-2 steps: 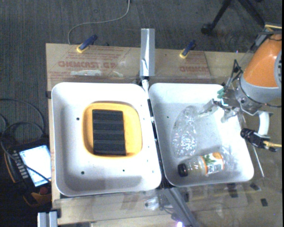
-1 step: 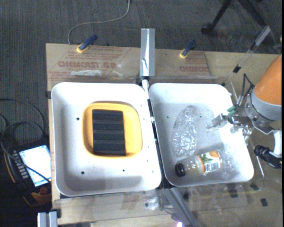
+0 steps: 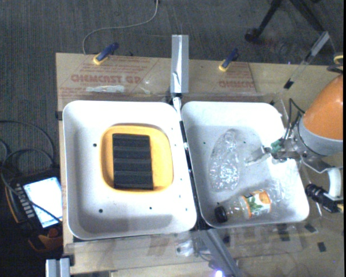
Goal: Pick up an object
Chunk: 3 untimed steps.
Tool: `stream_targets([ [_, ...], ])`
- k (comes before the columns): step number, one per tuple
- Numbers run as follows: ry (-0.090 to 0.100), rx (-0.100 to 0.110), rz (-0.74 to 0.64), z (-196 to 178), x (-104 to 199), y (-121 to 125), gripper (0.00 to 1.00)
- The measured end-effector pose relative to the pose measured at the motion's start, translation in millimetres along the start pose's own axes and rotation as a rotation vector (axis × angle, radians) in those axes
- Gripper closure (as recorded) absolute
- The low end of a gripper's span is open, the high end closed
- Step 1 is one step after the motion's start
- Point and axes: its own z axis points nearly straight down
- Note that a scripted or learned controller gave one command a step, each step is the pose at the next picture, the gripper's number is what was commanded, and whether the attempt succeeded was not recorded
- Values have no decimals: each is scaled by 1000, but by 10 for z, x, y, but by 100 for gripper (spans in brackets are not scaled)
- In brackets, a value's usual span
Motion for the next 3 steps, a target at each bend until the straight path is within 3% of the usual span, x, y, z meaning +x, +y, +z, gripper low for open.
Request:
stream_targets([
  [1, 9, 42, -270, 702, 229, -196, 0],
  [2, 6, 41, -266, 603, 206, -187, 100],
  [3, 2, 66, -238, -267, 163, 1160, 100],
])
